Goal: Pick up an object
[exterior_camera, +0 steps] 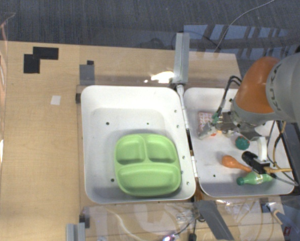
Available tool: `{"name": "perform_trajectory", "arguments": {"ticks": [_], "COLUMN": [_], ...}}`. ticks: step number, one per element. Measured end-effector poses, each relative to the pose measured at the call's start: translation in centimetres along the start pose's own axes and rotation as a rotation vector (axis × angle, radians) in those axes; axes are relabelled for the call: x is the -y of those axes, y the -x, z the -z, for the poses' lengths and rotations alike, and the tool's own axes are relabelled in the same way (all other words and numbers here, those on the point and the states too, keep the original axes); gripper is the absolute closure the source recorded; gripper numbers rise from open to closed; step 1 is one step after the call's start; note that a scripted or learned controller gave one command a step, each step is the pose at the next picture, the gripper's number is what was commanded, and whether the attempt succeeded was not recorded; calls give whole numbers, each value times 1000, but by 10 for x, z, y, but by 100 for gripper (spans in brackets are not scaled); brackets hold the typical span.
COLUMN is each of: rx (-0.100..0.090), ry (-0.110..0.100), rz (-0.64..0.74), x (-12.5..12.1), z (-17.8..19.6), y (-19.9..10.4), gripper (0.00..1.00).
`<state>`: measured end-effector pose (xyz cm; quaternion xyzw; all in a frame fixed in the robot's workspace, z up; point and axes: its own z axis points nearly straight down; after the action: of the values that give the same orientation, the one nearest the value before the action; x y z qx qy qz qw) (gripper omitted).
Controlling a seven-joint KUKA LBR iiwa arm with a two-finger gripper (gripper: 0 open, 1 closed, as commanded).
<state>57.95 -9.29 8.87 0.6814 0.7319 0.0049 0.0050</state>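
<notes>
In the right bin my gripper hangs low over the upper left area, beside a small pink patterned object. The grey wrist and the orange band cover the bin's upper right. Below the wrist lie a teal ball, an orange pear-shaped piece and a green bottle-shaped toy near the front right corner. Nothing visibly sits in the gripper.
The left bin holds a light green divided plate in its front half. A raised divider separates the two bins. Wooden bench surface lies to the left.
</notes>
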Motion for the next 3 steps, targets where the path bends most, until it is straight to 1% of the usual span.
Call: {"name": "perform_trajectory", "arguments": {"ticks": [1,2,3], "rx": [-2,-2,0], "ry": [6,6,-3], "rz": [3,2,-150], "x": [-3,-3,-43], "z": [11,11,-1], "y": [-1,-1,1], "gripper": [100,0,0]}}
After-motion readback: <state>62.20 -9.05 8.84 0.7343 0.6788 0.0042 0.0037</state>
